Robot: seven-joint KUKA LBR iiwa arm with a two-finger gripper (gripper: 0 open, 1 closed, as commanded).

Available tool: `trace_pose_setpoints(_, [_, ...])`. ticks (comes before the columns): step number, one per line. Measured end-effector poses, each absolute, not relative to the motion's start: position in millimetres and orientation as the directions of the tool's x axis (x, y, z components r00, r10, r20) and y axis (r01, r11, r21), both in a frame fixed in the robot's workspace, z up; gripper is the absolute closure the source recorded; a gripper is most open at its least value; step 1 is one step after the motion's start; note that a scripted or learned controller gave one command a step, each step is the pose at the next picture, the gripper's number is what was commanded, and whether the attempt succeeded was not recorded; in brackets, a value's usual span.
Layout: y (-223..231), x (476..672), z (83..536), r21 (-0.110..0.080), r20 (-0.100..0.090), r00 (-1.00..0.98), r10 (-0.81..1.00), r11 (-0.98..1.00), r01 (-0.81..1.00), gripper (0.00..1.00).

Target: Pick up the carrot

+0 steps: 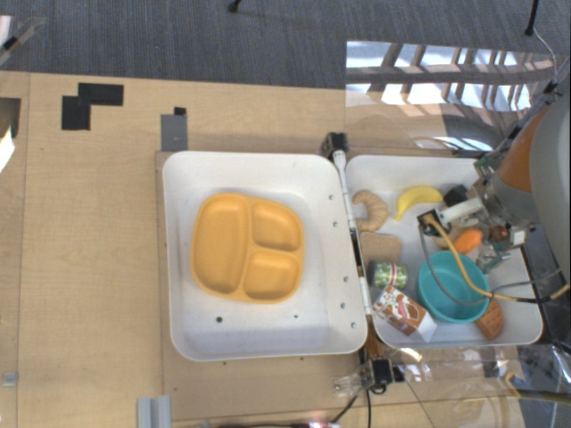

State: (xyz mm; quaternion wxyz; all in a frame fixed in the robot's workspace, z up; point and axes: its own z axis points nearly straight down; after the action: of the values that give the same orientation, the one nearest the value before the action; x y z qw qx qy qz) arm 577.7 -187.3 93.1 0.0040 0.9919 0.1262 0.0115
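Currently the claw (491, 242) sits low over the right-hand shallow white plastic bin (526, 333), close to its right wall. Spread or pressed together: cannot tell, as the hardware around the wrist hides it. The small bright-orange rounded carrot (467, 240) lies just left of the claw, touching it or nearly so. It is not seen pinched.

Judgement: the step in hand is the close approach for the grasp. To do it well:
- centre the claw over the carrot's body, not its edge
- set the closing line across its narrow width
- descend straight and close only once the carrot sits between

The carrot looks small and smooth, so it will likely roll or squirt out if caught off-centre.

Neighbours:
- Teal round plastic bowl (453, 286): just below-left of the claw, rim close beside the carrot. A skewed descent could clip that rim.
- Yellow plastic banana (417, 201): up and left, apart from the carrot.
- Tan twisted pastry (370, 210): further left, by the bin's left wall.
- Green cylindrical can (388, 275) and red-and-white small carton (403, 311): well left and lower.
- Brown-orange wedge-shaped piece (489, 321): below the claw, past the bowl.

Room is tight toward the bowl, with some bare bin floor above the claw. The cleanest exit looks straight up. The left white bin (178, 328) is well left on the bench and holds a yellow-orange divided plastic plate (248, 246).
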Motion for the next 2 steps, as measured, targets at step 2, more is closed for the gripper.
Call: trace_pose_setpoints(2, [-104, 548.0, 111, 0.003, 0.01, 0.976, 0.216, -0.976, 0.216, 1.0])
